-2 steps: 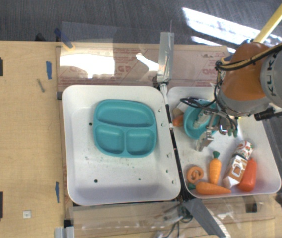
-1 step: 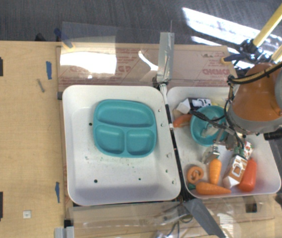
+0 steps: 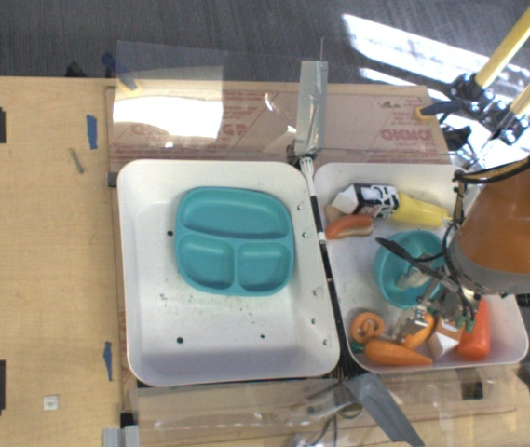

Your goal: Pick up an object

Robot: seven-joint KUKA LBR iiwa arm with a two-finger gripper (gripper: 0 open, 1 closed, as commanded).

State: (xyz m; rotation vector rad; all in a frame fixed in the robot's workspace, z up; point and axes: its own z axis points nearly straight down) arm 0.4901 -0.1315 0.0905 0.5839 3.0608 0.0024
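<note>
The only writing I can find is red print on the clear sheet (image 3: pixel 274 124) standing behind the two bins, and it is too faint and blurred for me to read. Nothing is picked out as the thing to lift, so I count the loose pieces in the right bin (image 3: pixel 518 354) as candidates. At its near edge an orange carrot (image 3: pixel 397 353) lies flat, with a curled orange ring (image 3: pixel 368 326) just beside its left end. A red-orange pepper (image 3: pixel 475 333) stands on end near the bin's right corner. Toward the far wall lie a black-and-white toy (image 3: pixel 373 196), a yellow banana (image 3: pixel 420 213) just beside it, and a reddish sausage (image 3: pixel 348 226) against the left wall. A teal bowl (image 3: pixel 397 273) sits in the middle of that bin. The left bin (image 3: pixel 143 277) holds a teal divided plate (image 3: pixel 235 240), lying flat with three compartments. The arm (image 3: pixel 507 231) hangs over the right bin's right half, and the gripper (image 3: pixel 423 313) is low, between the bowl and the carrot. From this slant I cannot tell whether it is spread or clamped, or whether anything is caught in it. Both bins rest on the tan bench (image 3: pixel 32 277).
</note>
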